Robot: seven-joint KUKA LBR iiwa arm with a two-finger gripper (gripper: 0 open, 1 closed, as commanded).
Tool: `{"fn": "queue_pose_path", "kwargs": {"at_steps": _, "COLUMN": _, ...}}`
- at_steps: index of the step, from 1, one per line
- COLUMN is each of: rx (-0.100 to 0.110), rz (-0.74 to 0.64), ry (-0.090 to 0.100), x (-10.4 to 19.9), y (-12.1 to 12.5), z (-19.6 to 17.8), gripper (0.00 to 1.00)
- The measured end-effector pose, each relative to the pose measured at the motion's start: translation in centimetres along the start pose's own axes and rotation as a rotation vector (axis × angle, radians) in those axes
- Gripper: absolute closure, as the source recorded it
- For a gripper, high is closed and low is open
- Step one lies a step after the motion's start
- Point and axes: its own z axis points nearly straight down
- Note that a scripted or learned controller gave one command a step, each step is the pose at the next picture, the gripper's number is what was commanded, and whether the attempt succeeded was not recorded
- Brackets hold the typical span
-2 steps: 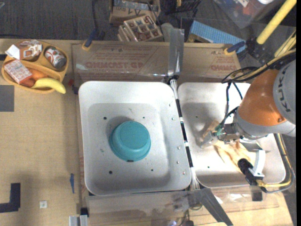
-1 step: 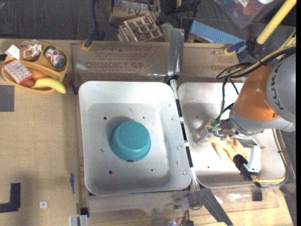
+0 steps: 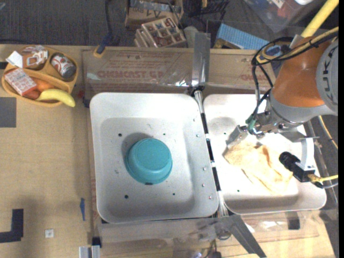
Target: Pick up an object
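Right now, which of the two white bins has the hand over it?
The right bin, the one holding the crumpled yellow cloth. The hand hangs at the cloth's upper left edge. The left bin holds a teal bowl, far from the hand.

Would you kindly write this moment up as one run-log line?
arm: over right bin | gripper: low at cloth's upper left edge | grasp: cannot tell | left bin: teal bowl
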Motion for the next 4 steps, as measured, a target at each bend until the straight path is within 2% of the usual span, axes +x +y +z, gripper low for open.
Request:
{"fn": "queue_pose_path", "kwargs": {"at_steps": 1, "rx": -0.006, "rz": -0.098, "ry": -0.003, "x": -4.0, "y": 3.2, "z": 9.7, "gripper": 0.0}}
{"fn": "queue_pose_path", "kwargs": {"at_steps": 2, "rx": -0.012, "rz": -0.094, "ry": -0.004, "x": -4.2, "y": 3.3, "z": 8.5, "gripper": 1.0}}
{"fn": "queue_pose_path", "kwargs": {"at_steps": 3, "rx": -0.004, "rz": -0.094, "ry": -0.003, "x": -6.3, "y": 6.7, "z": 9.7, "gripper": 1.0}}
{"fn": "queue_pose_path", "kwargs": {"at_steps": 4, "rx": -0.002, "rz": -0.144, "ry": -0.002, "x": -2.9, "y": 11.1, "z": -2.2, "gripper": 1.0}}
